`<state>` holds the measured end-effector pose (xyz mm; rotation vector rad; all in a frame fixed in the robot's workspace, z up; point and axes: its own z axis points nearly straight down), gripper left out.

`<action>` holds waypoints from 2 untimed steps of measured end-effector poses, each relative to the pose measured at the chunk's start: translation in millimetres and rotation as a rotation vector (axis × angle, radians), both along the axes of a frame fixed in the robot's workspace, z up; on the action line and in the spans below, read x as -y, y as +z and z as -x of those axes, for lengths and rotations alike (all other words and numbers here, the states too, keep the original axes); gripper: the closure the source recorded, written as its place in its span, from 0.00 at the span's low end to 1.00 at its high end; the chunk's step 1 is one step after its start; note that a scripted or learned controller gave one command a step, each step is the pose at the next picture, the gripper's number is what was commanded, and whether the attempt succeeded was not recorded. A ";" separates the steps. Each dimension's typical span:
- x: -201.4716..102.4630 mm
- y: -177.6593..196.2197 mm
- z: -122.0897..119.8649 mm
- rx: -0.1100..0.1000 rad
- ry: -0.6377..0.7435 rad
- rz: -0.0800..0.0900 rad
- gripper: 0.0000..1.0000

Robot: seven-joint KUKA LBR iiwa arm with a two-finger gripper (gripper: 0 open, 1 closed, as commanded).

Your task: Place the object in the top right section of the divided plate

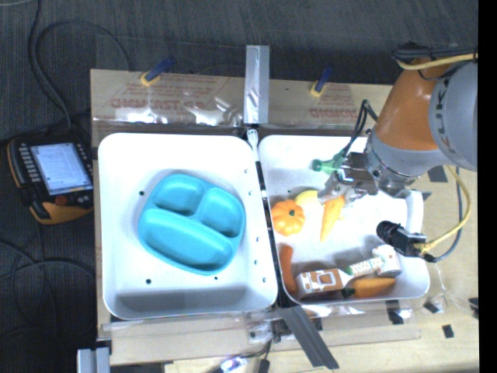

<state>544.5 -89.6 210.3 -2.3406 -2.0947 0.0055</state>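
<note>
A blue divided plate (192, 222) lies in the left bin (124, 286), with two small sections at its far side and one large section nearer the front. Over the right bin (419, 282), my gripper (340, 194) is shut on the wide end of an orange carrot (331, 219), whose tip points toward the front. The carrot is to the right of the plate, across the wall between the bins. A green piece (322, 164) shows just behind the gripper.
In the right bin, a small orange pumpkin (288, 217) and a yellow item (307, 198) lie left of the carrot. A brown bottle (321, 280), a white tube (374, 266) and a reddish sausage (286, 264) sit along the front. A tablet (53, 169) rests left of the bench.
</note>
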 end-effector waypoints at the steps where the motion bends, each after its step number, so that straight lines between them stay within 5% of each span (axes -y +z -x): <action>1: 2.3 -27.7 61.3 -0.001 0.338 -0.004 1.00; 2: -20.6 11.8 60.2 0.001 0.243 -0.003 1.00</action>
